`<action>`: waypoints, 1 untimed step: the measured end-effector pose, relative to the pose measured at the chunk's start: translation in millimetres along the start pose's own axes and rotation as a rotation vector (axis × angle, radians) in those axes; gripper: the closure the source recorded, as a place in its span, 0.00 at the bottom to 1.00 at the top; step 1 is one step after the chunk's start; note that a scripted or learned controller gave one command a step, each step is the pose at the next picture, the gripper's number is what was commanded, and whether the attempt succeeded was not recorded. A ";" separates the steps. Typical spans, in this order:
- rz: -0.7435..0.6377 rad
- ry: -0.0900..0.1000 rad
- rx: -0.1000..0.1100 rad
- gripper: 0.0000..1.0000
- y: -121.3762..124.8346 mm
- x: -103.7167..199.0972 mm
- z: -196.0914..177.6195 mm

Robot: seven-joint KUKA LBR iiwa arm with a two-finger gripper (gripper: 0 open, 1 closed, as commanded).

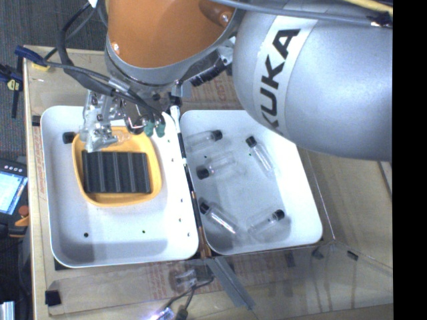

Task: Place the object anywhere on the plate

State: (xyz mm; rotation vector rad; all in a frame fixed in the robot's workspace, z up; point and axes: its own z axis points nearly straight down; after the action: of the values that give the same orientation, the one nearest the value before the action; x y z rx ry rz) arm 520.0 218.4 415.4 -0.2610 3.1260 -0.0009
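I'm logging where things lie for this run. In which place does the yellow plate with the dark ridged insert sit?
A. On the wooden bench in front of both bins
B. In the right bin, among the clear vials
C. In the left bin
C: the yellow plate lies in the left bin, while the clear vials lie in the right bin.

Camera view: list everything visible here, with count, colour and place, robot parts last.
Bins: two, white, side by side on the bench.
Plate: one, yellow-orange, left bin, bearing a dark ribbed insert.
Vials: about five, clear with black caps, scattered in the right bin.
Bench: one, wooden, under the bins.
Gripper: one, metallic, over the plate's upper left edge.
Arm: one, grey with an orange band, reaching in from the right.
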 end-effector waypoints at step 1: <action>-0.004 -0.003 0.001 1.00 1.0 -0.8 -11.0</action>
State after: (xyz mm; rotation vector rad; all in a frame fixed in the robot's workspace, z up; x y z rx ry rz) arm 520.6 219.4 426.4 -0.2678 3.1225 -0.0016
